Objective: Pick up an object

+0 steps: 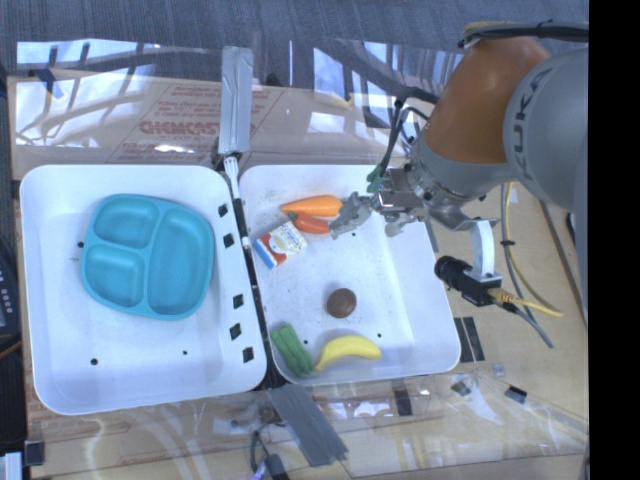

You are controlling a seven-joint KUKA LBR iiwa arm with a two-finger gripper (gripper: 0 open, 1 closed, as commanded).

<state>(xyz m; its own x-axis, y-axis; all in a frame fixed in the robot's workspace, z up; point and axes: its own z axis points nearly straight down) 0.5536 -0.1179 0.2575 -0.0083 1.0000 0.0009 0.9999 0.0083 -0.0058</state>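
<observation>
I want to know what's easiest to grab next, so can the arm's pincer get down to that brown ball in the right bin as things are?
Probably yes. The brown ball sits alone on the right bin floor, apart from the banana, with nothing over it. The pincer hovers by the carrot.

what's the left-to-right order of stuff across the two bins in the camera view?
blue divided plate → small carton → green vegetable → brown ball → tool. The carrot and the banana overlap their neighbours in this order, so both are left out.
</observation>
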